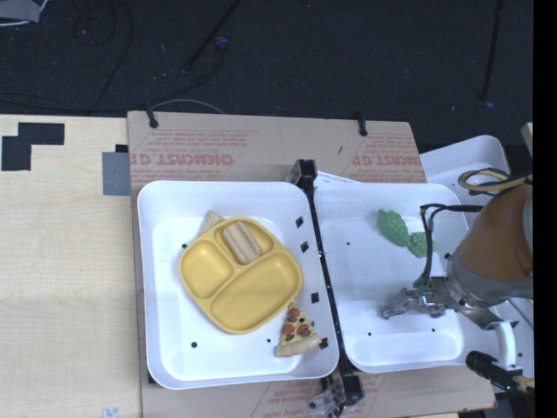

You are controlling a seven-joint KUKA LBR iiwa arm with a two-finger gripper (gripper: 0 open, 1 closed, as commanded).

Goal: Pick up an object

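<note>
My gripper (392,310) reaches in low from the right over the floor of the right bin (365,355). A green leafy toy (400,231) lies at the back of that bin, well apart from the gripper. In the left bin (165,338) a yellow divided plate (239,277) holds a tan hot dog piece (241,241) in its rear compartment. A pizza slice (296,332) rests on the bin floor beside the plate's front right edge. Nothing shows between the gripper tips.
A black divider (318,268) runs between the two bins. Cables (435,233) loop over the right bin near the arm's orange band (500,233). A cardboard sheet (270,151) lies under the bins, with a wooden bench surface (61,277) to the left.
</note>
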